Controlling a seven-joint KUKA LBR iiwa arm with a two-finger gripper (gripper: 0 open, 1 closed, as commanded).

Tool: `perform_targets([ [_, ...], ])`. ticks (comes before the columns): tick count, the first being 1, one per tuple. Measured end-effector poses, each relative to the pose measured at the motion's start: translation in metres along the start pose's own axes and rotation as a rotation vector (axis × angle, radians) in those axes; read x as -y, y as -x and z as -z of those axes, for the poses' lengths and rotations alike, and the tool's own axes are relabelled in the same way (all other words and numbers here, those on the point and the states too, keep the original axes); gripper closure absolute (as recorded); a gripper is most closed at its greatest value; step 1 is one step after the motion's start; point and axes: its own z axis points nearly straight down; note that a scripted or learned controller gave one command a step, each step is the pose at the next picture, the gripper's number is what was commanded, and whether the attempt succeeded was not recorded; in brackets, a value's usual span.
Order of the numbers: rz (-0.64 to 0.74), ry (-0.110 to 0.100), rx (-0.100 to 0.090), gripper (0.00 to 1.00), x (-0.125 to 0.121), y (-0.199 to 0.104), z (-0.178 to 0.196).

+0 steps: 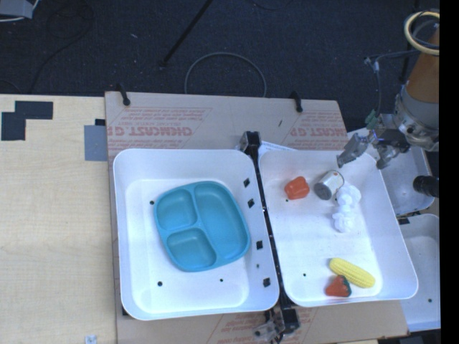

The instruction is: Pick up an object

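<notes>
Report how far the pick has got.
Done: nothing lifted. The orange piece, metal can, white lump, yellow corn and red piece all lie in the right bin. In hand: the gripper, fingers spread and holding nothing, sits over that bin's far right corner. Left: descend, close on one object, lift.

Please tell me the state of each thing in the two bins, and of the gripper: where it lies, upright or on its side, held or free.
blue tray: flat in the left bin, free.
orange pepper: in the right bin, free.
metal cup: on its side, free.
white lump: beside the cup, free.
corn cob: lying flat, near corner.
strawberry: touching the corn.
gripper: above the bin's far right edge, open, holding nothing.
</notes>
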Motion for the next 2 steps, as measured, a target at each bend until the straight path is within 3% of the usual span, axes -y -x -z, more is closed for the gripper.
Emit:
perform_targets([
  [1, 0.001, 0.011, 0.002, 0.0, -0.002, 0.0, 0.007],
  [2, 0.003, 0.007, 0.001, 0.0, -0.001, -0.003, -0.036],
])
